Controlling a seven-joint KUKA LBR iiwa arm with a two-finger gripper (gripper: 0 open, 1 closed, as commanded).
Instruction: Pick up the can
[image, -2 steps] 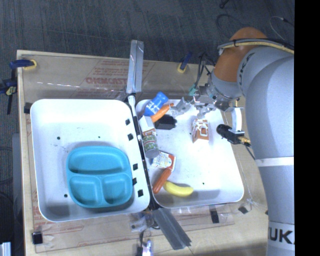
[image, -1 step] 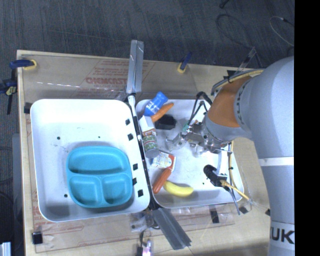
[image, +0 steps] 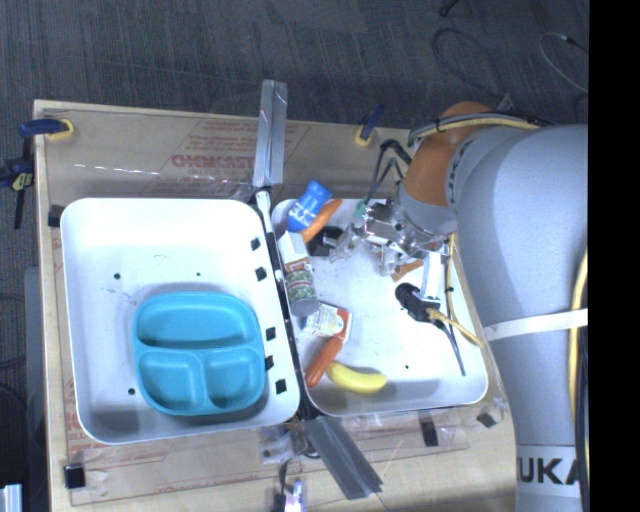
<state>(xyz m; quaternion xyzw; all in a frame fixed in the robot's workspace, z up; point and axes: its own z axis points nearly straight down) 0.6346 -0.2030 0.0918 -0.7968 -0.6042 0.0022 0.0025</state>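
Inspecting the right bin (image: 470, 385) on the tabletop.
Nearest lies the banana (image: 357, 378); beyond it, the can (image: 299, 284) lies against the bin's left wall; farthest, the tool (image: 385, 232) hangs over the bin's back, its grip state indiscernible.

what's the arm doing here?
The arm reaches in from the right, with its end effector low over the back of the right bin, among the clutter there. The can lies against that bin's left wall, apart from the end effector, so no pick yet. A banana and a carrot lie near the front. The left bin holds a blue tray.
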